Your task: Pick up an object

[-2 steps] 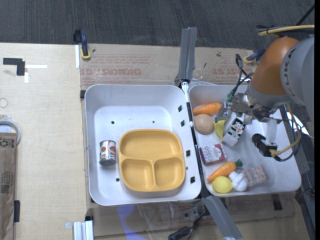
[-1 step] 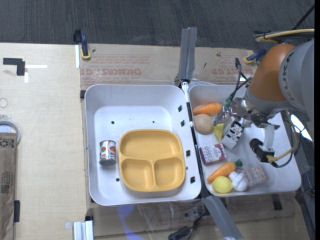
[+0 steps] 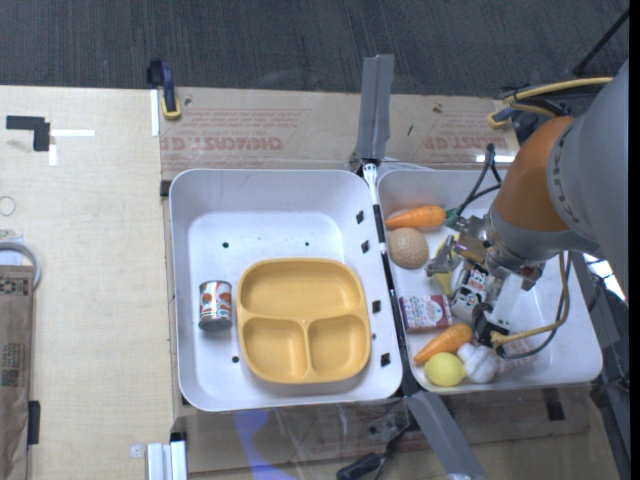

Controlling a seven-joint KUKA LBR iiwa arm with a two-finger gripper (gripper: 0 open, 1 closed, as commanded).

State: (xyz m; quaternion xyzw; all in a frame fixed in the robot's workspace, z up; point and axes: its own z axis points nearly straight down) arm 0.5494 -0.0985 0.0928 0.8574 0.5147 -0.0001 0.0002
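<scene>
Candidate objects sat packed in the right bin (image 3: 580,353): small carton (image 3: 425,312), carrot (image 3: 443,342), lemon (image 3: 445,369), egg-like ball (image 3: 407,247). Tool (image 3: 470,278) was low at bin centre, just right of the carton; its opening I couldn't tell. Best to commit to one isolated target and descend straight.

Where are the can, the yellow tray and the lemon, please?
can (image 3: 214,305), camera view, on its label.
yellow tray (image 3: 302,319), camera view, on the divider between compartments.
lemon (image 3: 445,370), camera view, on its middle.
</scene>
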